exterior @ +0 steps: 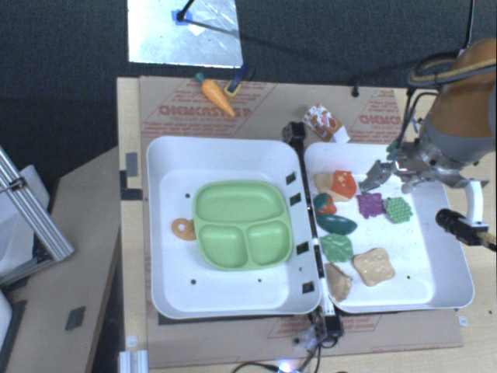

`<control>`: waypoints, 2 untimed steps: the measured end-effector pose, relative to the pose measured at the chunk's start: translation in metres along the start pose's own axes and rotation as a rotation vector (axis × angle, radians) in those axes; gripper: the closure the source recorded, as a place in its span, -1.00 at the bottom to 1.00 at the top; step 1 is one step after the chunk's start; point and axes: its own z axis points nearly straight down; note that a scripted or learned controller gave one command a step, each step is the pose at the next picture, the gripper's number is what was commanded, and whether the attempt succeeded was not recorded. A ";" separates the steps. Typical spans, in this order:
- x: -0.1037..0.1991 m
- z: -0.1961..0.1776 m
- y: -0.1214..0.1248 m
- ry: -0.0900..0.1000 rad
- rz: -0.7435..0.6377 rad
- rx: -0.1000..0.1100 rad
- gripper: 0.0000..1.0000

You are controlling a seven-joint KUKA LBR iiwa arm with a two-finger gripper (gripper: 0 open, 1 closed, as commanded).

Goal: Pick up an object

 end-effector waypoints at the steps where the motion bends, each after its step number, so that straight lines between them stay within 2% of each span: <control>1: -0.005 0.060 0.005 0.000 0.001 0.001 -1.00; 2: 0.002 0.105 0.009 0.000 0.000 -0.001 -1.00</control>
